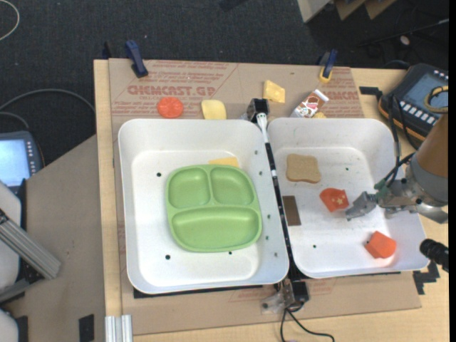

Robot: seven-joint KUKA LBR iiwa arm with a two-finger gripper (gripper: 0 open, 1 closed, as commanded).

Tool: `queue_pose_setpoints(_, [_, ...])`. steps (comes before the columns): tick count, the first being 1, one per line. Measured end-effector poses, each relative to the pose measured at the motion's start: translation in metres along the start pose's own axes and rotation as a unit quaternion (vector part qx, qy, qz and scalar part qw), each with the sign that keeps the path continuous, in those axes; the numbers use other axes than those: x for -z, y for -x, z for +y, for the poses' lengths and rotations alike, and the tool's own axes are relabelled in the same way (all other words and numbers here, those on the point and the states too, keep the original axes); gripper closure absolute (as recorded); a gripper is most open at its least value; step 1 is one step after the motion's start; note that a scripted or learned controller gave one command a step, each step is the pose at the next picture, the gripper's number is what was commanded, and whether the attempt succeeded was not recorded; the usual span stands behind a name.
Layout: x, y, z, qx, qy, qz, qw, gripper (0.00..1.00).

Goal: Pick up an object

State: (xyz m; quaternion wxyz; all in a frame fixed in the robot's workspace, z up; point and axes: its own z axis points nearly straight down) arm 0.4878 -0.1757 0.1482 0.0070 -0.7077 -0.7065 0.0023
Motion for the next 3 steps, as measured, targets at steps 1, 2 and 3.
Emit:
queue_pose_setpoints(1, [-0.066,-0.055,0.074,0.005,0.008,-0.003,0.9999,0.00])
queue_pose_setpoints(2, [-0.052,-0.051,0.071,0.001,0.009,-0.005,0.9999,1.00])
queue_pose_setpoints(3, [0.080,-0.029,0.020,-0.001,0.012,-0.005,0.9999,1.00])
